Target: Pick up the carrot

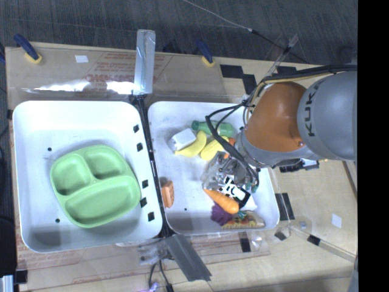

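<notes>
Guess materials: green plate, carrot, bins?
Green plate: looks like moulded plastic, matte to satin; even colour, rounded compartment walls, soft highlights.
Carrot: likely a plastic or rubber toy; flat uniform orange, smooth surface, though too small to be sure.
Bins: appear to be thin white plastic; rounded corners, faint sheen, small dark marks on the floor.

A robot test bench in a lab, this one: two white bins (79,111) sit taped and clipped onto a cardboard-lined benchtop (316,181), blue clamps (28,48) pinning the edge. The grey arm (325,117) (orange band and all) leans in, cables (273,78) trailing, over plastic toy food (200,145), and dark carpet (182,11) lies beyond.
</notes>
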You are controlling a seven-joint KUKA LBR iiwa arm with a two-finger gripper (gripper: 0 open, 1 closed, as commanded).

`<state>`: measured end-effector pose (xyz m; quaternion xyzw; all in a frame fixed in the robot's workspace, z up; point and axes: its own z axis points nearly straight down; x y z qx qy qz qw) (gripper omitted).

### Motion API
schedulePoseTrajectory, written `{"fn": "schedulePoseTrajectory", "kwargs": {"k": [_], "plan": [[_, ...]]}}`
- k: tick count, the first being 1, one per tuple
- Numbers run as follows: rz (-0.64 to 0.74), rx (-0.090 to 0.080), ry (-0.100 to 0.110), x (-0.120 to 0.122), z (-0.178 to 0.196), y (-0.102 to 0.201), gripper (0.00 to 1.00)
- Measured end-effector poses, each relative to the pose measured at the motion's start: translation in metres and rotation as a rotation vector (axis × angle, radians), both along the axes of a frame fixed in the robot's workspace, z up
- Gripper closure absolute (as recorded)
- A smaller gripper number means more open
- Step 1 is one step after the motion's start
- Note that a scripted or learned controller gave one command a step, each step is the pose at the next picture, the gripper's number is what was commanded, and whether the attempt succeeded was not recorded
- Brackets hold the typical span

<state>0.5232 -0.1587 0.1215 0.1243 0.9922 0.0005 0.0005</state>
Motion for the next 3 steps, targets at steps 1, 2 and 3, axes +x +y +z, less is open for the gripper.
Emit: {"fn": "schedulePoseTrajectory", "kwargs": {"k": [1, 2, 3], "plan": [[0.0, 0.0, 0.0, 0.0, 0.0, 0.0, 0.0], [-0.224, -0.002, -0.002, 0.014, -0.03, -0.006, 0.0], [-0.216, -0.003, -0.007, 0.016, -0.02, -0.005, 1.0]]}}
